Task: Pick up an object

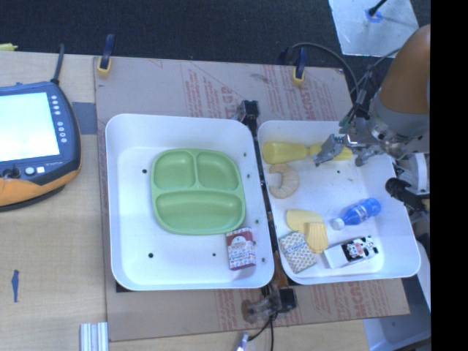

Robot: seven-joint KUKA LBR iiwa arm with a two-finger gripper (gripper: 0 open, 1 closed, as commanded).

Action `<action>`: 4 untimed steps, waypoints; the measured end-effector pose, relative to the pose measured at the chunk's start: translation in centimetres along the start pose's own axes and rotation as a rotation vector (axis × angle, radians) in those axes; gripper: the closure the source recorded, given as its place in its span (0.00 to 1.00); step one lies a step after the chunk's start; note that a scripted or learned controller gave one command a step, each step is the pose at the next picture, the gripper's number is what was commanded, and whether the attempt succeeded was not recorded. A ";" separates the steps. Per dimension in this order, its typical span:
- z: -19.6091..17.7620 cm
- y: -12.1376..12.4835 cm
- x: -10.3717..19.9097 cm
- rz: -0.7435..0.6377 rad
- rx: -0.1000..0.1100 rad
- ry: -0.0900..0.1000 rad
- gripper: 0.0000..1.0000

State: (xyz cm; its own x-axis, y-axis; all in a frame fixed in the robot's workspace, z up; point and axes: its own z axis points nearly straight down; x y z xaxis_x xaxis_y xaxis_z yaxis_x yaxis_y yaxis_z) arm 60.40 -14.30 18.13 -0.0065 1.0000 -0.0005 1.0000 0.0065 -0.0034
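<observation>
Over the right bin's (409,269) far edge the gripper (342,151) is seen, fingers spread, nothing held; a yellow bottle (287,152) lies just beside it; bare floor is left mid-bin

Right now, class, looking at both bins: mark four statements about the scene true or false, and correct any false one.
1. The green divided plate lies in the left bin. True.
2. The blue bottle lies in the left bin. False: it lies in the right bin.
3. The tool is over the right bin, near the yellow object. True.
4. The small red packet rests on the green plate. False: it lies on the bin floor beside it.
</observation>
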 end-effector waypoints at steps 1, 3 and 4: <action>-4.5 -7.4 -3.0 0.004 -0.001 0.000 0.00; 6.8 -10.3 4.8 0.002 0.001 0.001 0.00; 8.7 -12.4 3.1 -0.001 -0.010 0.001 0.00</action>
State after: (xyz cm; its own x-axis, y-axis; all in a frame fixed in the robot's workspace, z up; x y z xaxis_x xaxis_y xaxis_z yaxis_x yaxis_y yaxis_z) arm 47.94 -11.26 9.51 -0.0080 1.0000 0.0009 0.9999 0.0080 0.0064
